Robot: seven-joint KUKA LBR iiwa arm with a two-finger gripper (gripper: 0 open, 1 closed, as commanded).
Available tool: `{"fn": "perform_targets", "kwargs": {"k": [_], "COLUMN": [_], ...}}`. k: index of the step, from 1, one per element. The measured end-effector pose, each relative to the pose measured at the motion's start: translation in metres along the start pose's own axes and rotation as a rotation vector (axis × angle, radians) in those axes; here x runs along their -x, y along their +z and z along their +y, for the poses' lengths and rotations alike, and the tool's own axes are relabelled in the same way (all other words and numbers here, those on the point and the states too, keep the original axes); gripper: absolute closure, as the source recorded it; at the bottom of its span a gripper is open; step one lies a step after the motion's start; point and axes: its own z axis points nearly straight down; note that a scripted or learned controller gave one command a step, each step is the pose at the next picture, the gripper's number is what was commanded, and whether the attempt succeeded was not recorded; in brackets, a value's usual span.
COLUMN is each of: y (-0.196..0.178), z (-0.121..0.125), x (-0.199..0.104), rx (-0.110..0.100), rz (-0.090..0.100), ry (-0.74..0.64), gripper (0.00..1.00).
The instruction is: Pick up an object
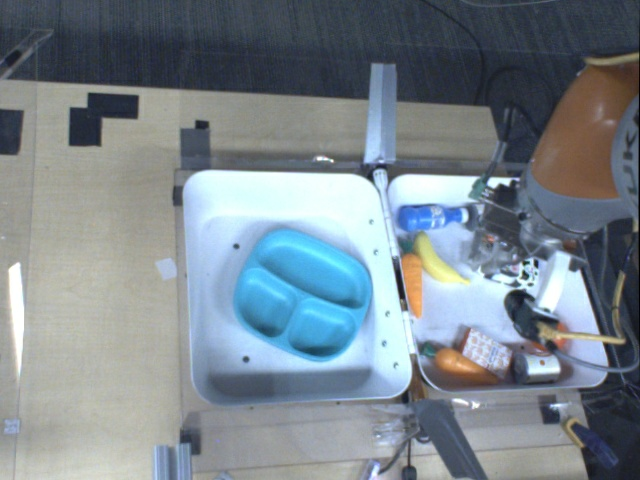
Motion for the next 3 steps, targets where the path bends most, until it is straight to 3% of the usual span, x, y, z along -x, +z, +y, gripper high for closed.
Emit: {"fn": "perform_targets", "kwargs": {"k": [1,2,3], "y": [-0.009,0.007,0.035], "z": [0.000,0.065,0.016], "x": [-0.001,0.054,0.019], "rx": [-0.001,0.002,0.000], "rz": [-0.001,-0.001,-0.001], "ry": [-0.007,-0.026,-0.082], "gripper": [1.00,1.00,1.00]}}
